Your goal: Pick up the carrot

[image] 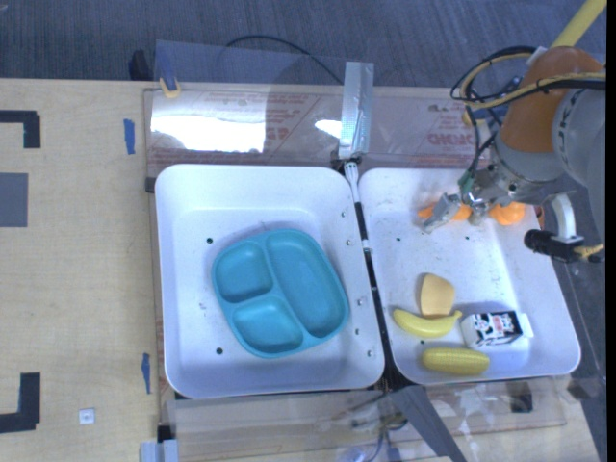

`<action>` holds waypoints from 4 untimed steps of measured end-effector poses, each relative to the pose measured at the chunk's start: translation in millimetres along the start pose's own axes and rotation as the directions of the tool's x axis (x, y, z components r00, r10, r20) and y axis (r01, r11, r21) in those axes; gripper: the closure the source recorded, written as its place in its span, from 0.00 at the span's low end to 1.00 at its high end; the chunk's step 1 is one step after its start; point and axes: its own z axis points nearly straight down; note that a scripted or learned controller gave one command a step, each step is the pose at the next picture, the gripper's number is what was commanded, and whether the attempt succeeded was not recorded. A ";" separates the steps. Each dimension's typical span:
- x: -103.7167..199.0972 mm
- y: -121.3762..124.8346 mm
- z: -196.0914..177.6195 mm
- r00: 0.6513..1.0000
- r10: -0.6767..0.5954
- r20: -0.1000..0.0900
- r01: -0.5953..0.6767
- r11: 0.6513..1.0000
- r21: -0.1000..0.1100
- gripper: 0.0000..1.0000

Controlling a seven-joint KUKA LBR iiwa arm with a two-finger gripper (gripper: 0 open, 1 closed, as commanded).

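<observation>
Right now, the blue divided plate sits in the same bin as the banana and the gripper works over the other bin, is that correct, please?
Not quite. The camera view shows the blue divided plate in the left bin, while the banana lies in the right bin. The gripper works over that right bin, by the orange carrot, not over the other one.

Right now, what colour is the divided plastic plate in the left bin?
Light blue, camera view.

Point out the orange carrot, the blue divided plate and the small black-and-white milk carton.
Orange carrot (508,213), camera view: on its thick end, right of the gripper.
Blue divided plate (279,292), camera view: on the ridge where its compartments meet.
Black-and-white milk carton (496,327), camera view: on its printed top face.
</observation>
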 end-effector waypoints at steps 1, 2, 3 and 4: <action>-6.7 -2.0 -10.1 1.000 -0.001 0.018 0.001 1.000 -0.004 1.00; -3.1 -2.2 -8.7 1.000 -0.002 0.008 0.002 1.000 0.004 0.00; -4.8 -2.9 -18.6 1.000 -0.003 0.015 0.003 1.000 0.003 1.00; -4.5 -1.0 -20.4 1.000 -0.003 0.016 0.003 1.000 -0.003 0.00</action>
